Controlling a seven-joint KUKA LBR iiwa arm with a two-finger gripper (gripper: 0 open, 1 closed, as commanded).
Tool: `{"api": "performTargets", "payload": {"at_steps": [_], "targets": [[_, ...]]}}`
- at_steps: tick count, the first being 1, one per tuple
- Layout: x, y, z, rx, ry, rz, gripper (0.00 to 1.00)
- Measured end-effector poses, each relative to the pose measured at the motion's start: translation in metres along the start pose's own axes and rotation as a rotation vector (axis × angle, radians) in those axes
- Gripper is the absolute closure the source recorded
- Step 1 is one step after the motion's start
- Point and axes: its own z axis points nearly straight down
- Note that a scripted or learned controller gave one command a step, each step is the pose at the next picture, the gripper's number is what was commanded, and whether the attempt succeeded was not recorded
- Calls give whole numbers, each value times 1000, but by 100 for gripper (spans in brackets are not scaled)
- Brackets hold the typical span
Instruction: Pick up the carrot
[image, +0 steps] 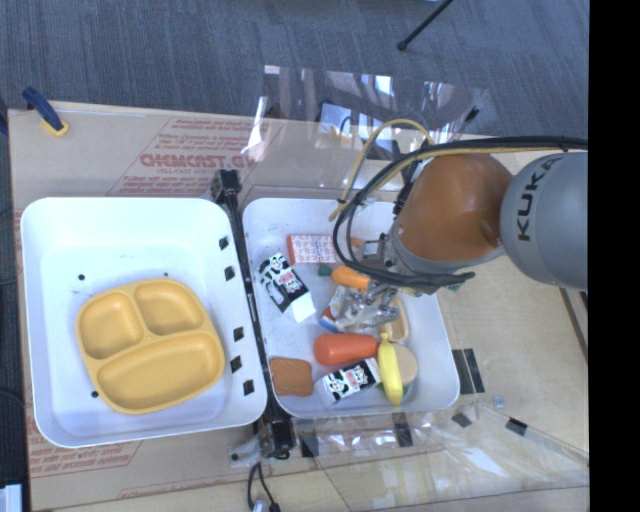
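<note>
The carrot (349, 277) is a small orange piece with a green tip pointing left, lying in the upper middle of the right bin (437, 330). My gripper (363, 306) hangs just below and to the right of it, low among the items, under the orange band of the wrist (450, 205). The gripper's metal parts overlap the carrot's right end, and I cannot make out whether anything sits inside it.
The right bin also holds a larger orange-red piece (345, 348), a brown slice (291, 375), a yellow banana (389, 372), two black-and-white cartons (283, 282) (349, 381) and a red-printed box (311, 248). A yellow divided plate (150, 345) lies in the left bin (60, 240).
</note>
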Motion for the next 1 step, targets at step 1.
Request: {"api": "performTargets", "payload": {"at_steps": [1], "targets": [[-51,8,-57,-5,-3,-374,100]]}}
